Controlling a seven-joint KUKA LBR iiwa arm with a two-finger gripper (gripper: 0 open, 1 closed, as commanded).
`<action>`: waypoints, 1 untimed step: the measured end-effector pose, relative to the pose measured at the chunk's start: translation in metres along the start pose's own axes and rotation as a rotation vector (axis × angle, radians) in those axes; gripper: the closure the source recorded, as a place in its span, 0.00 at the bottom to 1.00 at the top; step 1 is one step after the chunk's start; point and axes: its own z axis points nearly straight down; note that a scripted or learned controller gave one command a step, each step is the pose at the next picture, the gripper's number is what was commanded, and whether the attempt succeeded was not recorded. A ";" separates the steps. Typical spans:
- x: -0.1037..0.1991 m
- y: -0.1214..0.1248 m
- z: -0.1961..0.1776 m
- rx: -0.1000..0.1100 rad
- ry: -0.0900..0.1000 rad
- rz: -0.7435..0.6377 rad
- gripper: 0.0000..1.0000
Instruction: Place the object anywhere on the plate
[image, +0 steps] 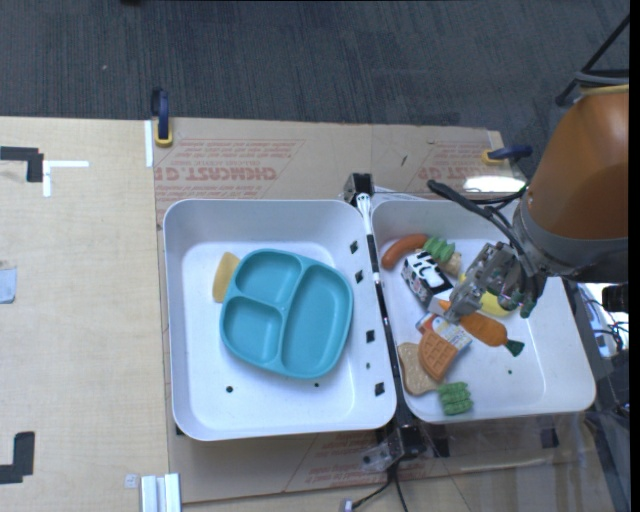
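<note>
Plate, teal and three-sectioned, lying in left bin beside a yellow piece. Toy food heaped in right bin: sausage, carrot, waffle-patterned piece, bread slice, green piece. Gripper low over the heap near the carrot; grip state impossible to tell. Likely light, stiff, slick plastic (judging by look); best pinched across narrow middle.
</note>
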 end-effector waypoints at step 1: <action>0.000 0.000 0.000 0.000 0.000 0.000 0.00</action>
